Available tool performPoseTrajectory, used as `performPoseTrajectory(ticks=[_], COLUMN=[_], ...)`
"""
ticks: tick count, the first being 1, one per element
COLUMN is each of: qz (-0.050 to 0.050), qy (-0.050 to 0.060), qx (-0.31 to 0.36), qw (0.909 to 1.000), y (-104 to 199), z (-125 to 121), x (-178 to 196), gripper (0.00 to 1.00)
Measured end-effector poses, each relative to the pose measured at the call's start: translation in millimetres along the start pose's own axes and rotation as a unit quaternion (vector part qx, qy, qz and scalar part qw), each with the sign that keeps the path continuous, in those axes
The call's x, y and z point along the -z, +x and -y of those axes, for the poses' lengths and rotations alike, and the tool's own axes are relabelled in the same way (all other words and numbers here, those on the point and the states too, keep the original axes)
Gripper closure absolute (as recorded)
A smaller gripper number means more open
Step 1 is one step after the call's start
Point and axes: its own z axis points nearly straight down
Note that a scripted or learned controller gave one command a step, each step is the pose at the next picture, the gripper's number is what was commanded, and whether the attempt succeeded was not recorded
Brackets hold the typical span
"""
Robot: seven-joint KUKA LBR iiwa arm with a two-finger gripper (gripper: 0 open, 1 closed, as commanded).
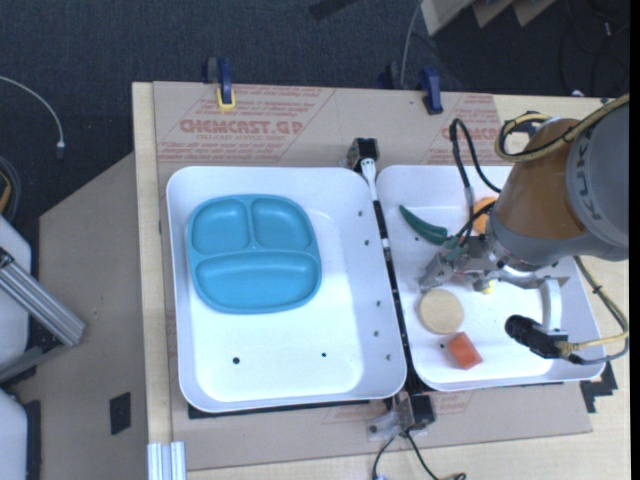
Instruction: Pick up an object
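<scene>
Red block (pixel 462 351) (front), gripper (pixel 447 268) above tan disc (pixel 441 311).

The grey arm (pixel 600 183) reaches in from the right, its orange band (pixel 535 193) just above the wrist. The gripper (pixel 462 266) hangs low and points leftward, metal parts spread beneath the wrist.

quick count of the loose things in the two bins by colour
Blue: 1, the divided plate in the left bin
Green: 1, curved piece
Tan: 1, round disc
Red: 1, small block
Orange: 1, piece partly hidden by the arm
Total: 5, four of them in the right bin
</scene>
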Motion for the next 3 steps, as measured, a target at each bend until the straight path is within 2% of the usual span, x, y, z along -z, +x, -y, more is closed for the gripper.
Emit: performPoseTrajectory(ticks=[1, 3], qz=[0.001, 0.002], qy=[-0.004, -0.007], qx=[-0.001, 0.000], qw=[1.0000, 1.0000], y=[-1, -5], z=[-2, 15], x=[14, 116], gripper=[1.00, 1.00])
